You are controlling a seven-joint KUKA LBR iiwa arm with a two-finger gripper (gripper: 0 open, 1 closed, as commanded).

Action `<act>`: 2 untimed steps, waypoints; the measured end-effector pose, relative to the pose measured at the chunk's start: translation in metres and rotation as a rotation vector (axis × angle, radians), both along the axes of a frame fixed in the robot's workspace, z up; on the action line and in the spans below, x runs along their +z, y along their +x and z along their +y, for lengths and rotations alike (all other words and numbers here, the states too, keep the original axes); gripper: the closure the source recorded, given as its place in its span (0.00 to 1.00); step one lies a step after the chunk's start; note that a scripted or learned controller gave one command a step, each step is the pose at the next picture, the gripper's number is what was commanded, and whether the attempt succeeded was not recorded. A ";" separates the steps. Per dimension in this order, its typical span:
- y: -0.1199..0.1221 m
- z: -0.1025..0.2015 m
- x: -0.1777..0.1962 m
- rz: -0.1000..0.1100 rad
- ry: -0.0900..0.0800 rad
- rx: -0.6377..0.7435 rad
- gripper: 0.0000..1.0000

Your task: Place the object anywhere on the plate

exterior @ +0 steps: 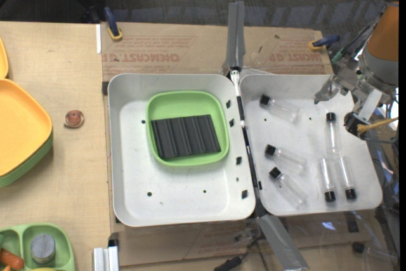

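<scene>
A green square plate [188, 100] lies in the left white bin [171, 200]. A dark grey ribbed slab [187, 136] rests flat on the plate, covering most of its middle. Several clear tubes with black caps lie in the right bin [365, 197], among them one tube [280, 107] at the back, one tube [330, 132] lying lengthwise and a pair [336, 179] at the front right. My gripper [327, 92] hangs over the back right part of the right bin, below the arm's orange band [384, 41], well away from the plate.
A stack of yellow plates [19, 130] sits on the bench at the far left, with a small reddish disc [74, 117] beside it. A green divided tray [32, 249] is at the bottom left. Clamps [113, 27] hold the cardboard behind the bins.
</scene>
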State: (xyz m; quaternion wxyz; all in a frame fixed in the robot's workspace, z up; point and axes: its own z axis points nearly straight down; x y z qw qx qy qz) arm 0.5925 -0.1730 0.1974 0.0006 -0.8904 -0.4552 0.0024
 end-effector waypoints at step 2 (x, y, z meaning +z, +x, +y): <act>-0.001 0.012 0.017 0.000 -0.002 -0.373 0.00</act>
